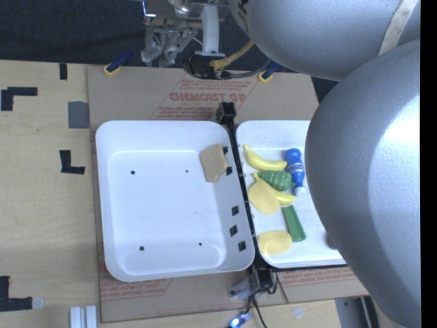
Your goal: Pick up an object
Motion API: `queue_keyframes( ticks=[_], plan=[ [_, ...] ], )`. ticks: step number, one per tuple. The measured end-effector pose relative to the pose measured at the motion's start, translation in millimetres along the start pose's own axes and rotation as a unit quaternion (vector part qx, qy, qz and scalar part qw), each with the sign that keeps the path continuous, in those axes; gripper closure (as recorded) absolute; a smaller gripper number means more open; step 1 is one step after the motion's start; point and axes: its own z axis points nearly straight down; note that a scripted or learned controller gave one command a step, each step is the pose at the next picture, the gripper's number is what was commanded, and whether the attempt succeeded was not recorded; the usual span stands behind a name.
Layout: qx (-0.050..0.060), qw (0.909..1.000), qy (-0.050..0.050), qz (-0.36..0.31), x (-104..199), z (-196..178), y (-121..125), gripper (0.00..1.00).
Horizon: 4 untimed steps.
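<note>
At the far edge of the camera view, beyond both bins, the gripper (pixel 164 46) hangs over the brown board; whether it is released or clenched I cannot tell. In the left bin (pixel 123 203) a tan block (pixel 214 162) lies against the right wall. The right bin (pixel 273 132) holds a yellow banana (pixel 263 160), a blue bottle (pixel 295 166), a green ridged piece (pixel 275 180), a green stick (pixel 294 223) and two more yellow pieces (pixel 265 198), clustered together.

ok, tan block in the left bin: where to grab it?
Come straight down on the tan block and pinch its two long flat edges. It leans against the left bin's right wall, so shift in from the open left side.
</note>
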Motion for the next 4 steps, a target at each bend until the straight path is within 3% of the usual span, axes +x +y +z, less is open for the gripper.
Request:
queue_keyframes(
  ticks=[1, 2, 4],
  plan=[
    [0.007, 1.0000, -0.003, 0.001, -1, 91, -2, 1.00],
    [0.001, 1.0000, 0.000, 0.000, 0, 36, 0, 1.00],
    [0.003, 1.0000, -0.003, -0.002, 2, 20, -1, 1.00]
  ],
)
